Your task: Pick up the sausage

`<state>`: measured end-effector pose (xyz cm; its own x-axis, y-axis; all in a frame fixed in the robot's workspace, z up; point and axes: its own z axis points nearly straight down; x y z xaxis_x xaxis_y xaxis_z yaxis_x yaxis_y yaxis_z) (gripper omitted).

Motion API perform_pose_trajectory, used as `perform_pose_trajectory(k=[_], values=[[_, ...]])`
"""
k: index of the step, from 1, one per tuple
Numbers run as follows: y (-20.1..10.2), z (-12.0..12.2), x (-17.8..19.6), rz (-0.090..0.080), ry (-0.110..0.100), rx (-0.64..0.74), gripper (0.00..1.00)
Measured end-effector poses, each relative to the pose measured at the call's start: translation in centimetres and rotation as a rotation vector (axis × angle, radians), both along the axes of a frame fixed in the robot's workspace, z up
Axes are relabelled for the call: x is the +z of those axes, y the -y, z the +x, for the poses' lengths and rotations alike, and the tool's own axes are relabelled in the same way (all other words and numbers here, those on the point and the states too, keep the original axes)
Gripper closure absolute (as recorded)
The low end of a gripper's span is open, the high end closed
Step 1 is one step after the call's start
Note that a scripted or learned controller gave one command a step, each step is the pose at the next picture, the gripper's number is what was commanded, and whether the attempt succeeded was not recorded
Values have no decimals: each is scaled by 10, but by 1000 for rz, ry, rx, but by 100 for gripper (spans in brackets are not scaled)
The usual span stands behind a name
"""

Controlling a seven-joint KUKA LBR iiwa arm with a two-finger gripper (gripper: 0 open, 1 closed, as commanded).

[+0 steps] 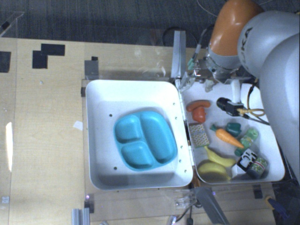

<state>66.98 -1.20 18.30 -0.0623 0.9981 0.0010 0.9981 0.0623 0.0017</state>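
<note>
Gripper, open or closed I cannot tell, is hovering near the sausage; aim across its middle.

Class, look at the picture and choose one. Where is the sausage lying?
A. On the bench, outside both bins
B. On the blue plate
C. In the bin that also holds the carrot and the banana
C: the sausage lies in the same bin as the carrot and the banana, while the blue plate sits in the other bin with nothing on it.
</note>
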Motion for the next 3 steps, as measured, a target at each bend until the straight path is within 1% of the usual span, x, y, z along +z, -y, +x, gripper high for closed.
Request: perform_pose_trajectory(k=[1, 2, 3], values=[[37, -54, 0, -1, -1, -5, 0], [77, -58, -58, 0, -1, 112, 0], [91, -26, -96, -1, 7, 290, 0]])
